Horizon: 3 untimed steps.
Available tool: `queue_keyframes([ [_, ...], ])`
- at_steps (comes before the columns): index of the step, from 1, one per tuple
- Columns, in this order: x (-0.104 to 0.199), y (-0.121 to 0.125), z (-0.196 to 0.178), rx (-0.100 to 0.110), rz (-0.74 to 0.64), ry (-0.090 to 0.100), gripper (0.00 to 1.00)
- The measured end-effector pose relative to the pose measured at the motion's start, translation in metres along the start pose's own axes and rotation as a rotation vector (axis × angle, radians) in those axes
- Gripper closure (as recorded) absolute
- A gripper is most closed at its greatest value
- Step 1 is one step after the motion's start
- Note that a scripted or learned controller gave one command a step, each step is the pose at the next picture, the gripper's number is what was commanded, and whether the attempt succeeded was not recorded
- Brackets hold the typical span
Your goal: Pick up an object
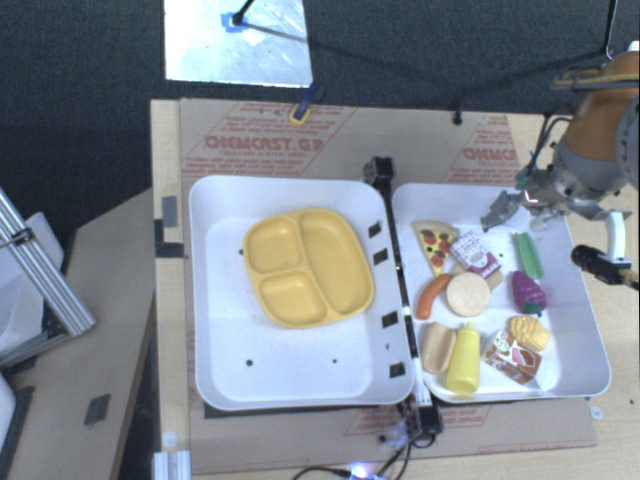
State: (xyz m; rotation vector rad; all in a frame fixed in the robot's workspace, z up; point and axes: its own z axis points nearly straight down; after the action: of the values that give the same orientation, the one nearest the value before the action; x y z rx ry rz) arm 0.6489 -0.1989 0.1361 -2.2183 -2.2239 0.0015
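Observation:
My gripper point(520, 213) hovers over the far edge of the right bin point(590, 353), its two fingers spread open with nothing between them. Just below it lie a green stick-shaped toy point(528, 255) and a pink and white packet point(475, 256). A pizza slice point(436, 242) lies to the left of the packet. Further toward the front are a purple eggplant point(527, 293), a round bun point(467, 294), an orange sausage point(432, 296), a yellow mustard bottle point(463, 358), a bread piece point(437, 346), a yellow waffle-like toy point(529, 332) and a brown wrapped item point(509, 360).
The left bin point(225, 368) holds a yellow divided plate point(302, 266). A black ridge with clips point(392, 268) separates the two bins. The arm's orange band point(600, 128) stands at the right, above the right bin's far corner.

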Motion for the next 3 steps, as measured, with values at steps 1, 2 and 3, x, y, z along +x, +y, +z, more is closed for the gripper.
queue_keyframes([
  [1, 0.001, 0.001, 0.051, -0.001, -0.002, 0.000, 0.00],
  [2, 0.000, 0.003, 0.037, -0.008, -0.005, -0.002, 1.00],
  [3, -0.004, 0.000, -0.009, -0.007, 0.001, -0.001, 1.00],
])
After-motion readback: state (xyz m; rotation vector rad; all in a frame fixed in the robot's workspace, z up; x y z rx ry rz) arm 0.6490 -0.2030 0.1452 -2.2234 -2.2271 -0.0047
